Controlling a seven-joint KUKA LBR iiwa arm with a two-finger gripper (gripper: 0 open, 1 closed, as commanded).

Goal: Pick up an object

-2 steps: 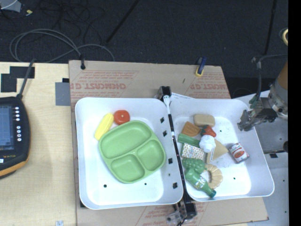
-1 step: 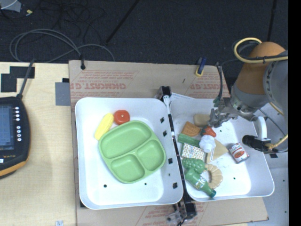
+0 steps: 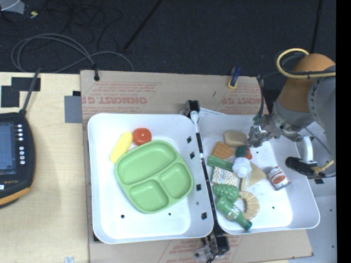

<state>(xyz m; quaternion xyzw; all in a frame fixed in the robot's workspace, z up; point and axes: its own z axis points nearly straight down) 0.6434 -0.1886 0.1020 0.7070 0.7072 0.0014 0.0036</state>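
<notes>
Gripper: over the right bin, upper part; whether it is open or closed cannot be told. Tan oval piece: just left of gripper. Small red piece and white ball: just below-left. Red can: below-right, apart. Green bottle: well below. Left bin: green divided tray, yellow banana, red tomato, far left.

A black pendant with an orange edge rests at the bench's left side. Dark cables loop across the black floor beyond. Brown cardboard with red print lies under both bins. A blue and yellow clip sits on the cardboard's far edge.
</notes>
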